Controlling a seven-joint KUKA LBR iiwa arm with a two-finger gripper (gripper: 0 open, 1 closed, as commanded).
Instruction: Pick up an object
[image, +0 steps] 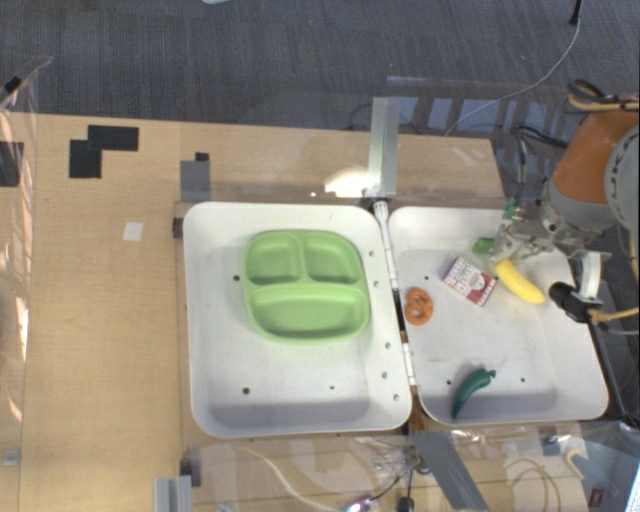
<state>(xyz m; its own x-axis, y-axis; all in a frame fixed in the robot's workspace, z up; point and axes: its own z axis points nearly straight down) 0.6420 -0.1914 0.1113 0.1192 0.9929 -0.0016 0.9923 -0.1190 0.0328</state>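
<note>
While its grip state is unclear, the pincer (517, 243) hovers just above the banana (520, 281).

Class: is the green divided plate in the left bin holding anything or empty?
Empty. All three compartments of the green plate show bare green.

The big grey robot arm (605, 170) comes in from the right side of the camera view. It has an orange band (588, 150) just above its wrist. The arm bends down and points toward the left. At its end is the small metal two-finger hand (512, 243), held low. The hand is too small and blurry to make out well.
</note>
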